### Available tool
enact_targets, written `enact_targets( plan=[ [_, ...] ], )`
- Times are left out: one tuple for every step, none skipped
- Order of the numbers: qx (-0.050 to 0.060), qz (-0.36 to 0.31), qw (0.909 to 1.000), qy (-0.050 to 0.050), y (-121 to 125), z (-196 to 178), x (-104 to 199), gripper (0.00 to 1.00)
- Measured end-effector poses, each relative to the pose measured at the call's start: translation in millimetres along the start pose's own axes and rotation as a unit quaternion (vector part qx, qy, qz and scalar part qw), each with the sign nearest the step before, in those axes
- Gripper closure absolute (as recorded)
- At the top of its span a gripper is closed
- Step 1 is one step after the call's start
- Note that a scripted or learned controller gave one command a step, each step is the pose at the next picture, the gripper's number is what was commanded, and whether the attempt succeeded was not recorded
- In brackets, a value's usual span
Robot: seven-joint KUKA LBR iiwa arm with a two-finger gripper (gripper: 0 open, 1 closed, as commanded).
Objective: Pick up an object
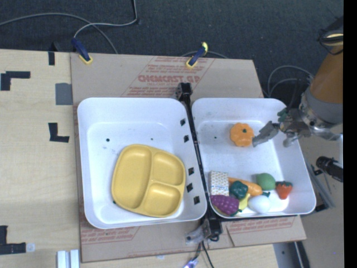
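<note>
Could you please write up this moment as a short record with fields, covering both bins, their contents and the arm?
left bin: holds a yellow divided tray
right bin: orange pumpkin toy lying apart near the middle; cluster of toy foods along the near edge, including purple grapes, a green round piece and a red strawberry
end effector: over the right bin, just right of the pumpkin toy
held: nothing seen between the fingers
</note>
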State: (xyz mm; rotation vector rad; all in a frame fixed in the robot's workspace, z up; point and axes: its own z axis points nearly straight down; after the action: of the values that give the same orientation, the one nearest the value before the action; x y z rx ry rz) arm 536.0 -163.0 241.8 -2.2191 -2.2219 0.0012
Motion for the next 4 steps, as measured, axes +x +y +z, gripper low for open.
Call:
enact_targets(
  plan=[
    [-0.003, -0.001, 1.0, 0.001, 44.5, 155.4, 64.0, 0.0],
    [-0.003, -0.001, 1.0, -0.001, 103.6, 155.6, 48.9, 0.0],
    [-0.001, 0.0, 1.0, -0.001, 132.8, 134.6, 32.4, 0.0],
    [-0.002, 0.0, 1.0, -0.002, 132.9, 27.4, -6.9, 0.0]
  ],
)
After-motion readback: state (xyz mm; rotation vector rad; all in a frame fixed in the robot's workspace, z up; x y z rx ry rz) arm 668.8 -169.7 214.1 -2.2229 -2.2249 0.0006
